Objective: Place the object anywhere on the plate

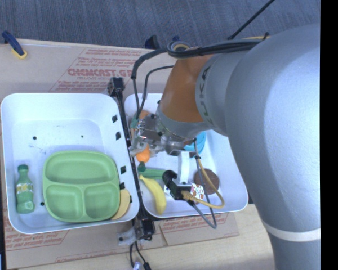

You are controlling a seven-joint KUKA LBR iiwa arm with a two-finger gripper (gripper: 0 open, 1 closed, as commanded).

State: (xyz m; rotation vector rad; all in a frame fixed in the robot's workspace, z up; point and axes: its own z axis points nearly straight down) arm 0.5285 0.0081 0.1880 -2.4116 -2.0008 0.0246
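A light green sectioned plate (81, 184) lies in the left bin (22, 111), toward its front. My gripper (143, 145) hangs low over the left side of the right bin (234, 198), under the orange wrist band. An orange, carrot-like object (142, 155) sits right below it, but the wrist hides whether it is touching it. A banana (153, 193) and a green item (153, 173) lie just in front of that. A brown round object (207, 180) rests further right.
A small green bottle (24, 189) lies at the left bin's front left. A tan flat piece (124, 204) peeks out beside the plate's right edge. Black cables and a yellow hose loop over the right bin's front. A blue item (200, 144) sits under the arm.
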